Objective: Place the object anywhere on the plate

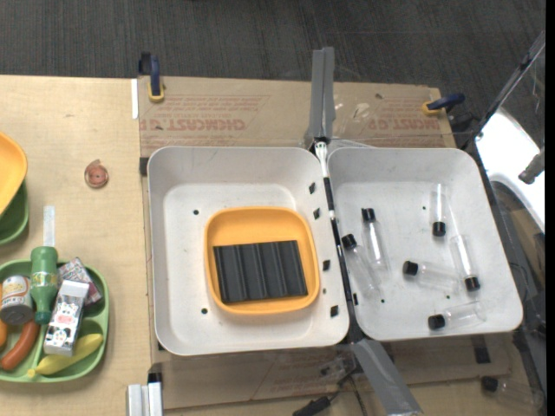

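An orange plate sits in the middle of the left white bin. A dark grey ribbed rectangular object lies flat on the plate, covering most of its floor. The right white bin holds several clear tubes with black caps, scattered flat: one near the left wall, one at the back right, one at the right, one at the front.
On the wooden bench at left stands a green tray of toy food and a small bottle. A yellow bowl sits at the left edge, and a small pink disc lies near it. Clamps hold the cardboard behind the bins.
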`<state>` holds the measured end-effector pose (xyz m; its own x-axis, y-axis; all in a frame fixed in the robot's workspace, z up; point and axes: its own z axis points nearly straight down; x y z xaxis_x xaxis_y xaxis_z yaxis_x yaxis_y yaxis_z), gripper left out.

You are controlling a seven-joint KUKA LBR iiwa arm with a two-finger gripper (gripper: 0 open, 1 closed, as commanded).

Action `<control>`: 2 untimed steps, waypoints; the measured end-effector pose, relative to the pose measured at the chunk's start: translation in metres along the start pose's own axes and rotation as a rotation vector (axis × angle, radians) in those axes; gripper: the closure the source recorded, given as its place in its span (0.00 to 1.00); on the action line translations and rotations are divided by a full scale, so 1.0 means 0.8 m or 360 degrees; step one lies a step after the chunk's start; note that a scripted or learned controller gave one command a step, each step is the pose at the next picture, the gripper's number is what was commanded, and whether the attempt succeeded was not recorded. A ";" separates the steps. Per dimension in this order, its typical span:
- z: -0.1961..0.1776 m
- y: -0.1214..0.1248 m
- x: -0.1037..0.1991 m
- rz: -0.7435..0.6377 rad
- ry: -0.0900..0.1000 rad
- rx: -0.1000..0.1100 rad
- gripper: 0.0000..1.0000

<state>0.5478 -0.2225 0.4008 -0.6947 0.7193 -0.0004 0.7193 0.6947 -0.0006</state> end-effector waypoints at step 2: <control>0.068 -0.061 0.060 -0.1075 -0.0002 -0.0003 0.00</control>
<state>0.4790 -0.2221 0.3461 -0.9919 0.1269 -0.0019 0.1269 0.9919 0.0006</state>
